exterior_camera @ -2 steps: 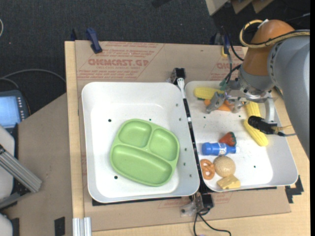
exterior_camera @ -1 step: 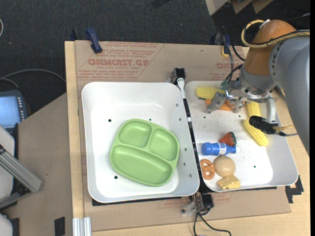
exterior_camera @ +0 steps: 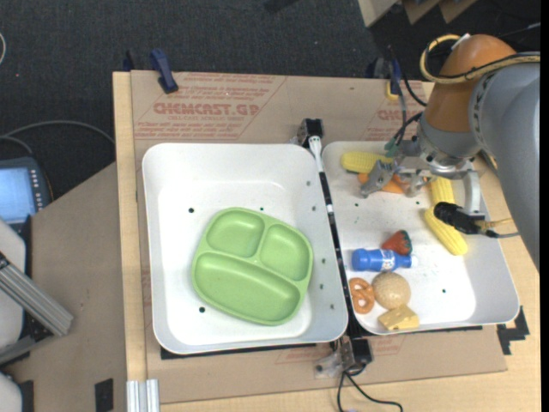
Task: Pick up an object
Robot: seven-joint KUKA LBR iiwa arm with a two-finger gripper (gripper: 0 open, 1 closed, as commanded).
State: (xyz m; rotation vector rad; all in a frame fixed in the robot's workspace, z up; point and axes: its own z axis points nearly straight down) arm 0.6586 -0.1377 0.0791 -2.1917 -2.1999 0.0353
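Overhead, arm low in right bin

Gripper (exterior_camera: 393, 177) sits low at the back of the right bin (exterior_camera: 480, 303), over an orange toy (exterior_camera: 383, 178) beside a yellow corn cob (exterior_camera: 360, 161). Its grip state cannot be told. A green divided plate (exterior_camera: 251, 266) lies in the left bin (exterior_camera: 171, 230).

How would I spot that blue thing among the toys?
Look in the right white bin, toward its near left part. The blue bottle lies on its side there, just above the pretzel and the tan ball; nothing else there is blue.
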